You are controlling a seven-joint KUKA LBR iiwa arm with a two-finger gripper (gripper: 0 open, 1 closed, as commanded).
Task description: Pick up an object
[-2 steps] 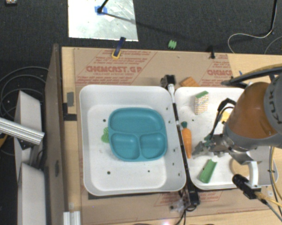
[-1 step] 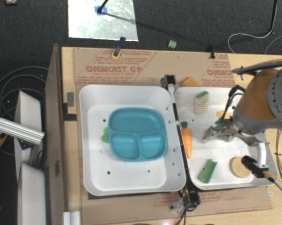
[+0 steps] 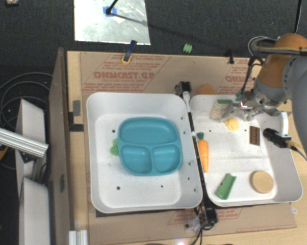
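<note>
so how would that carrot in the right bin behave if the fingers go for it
The carrot looks like a smooth plastic toy, so probably stiff and light, perhaps slippery. Its rounded, tapered body may roll sideways if nudged. It lies close to the bin wall, likely leaving little room on that side.

Plastic on a cardboard-covered counter

Smooth, matt white bins [image 3: 143,102]; a slightly glossy teal plastic tray [image 3: 149,145]; printed brown cardboard [image 3: 124,74]; a shiny foil-like sheet [image 3: 111,15] upper left.

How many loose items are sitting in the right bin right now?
6: a carrot at the left wall, a green block near the front, a tan disc front right, a brown bar, a yellow piece and a pale item by the gripper, which may hide more.
</note>
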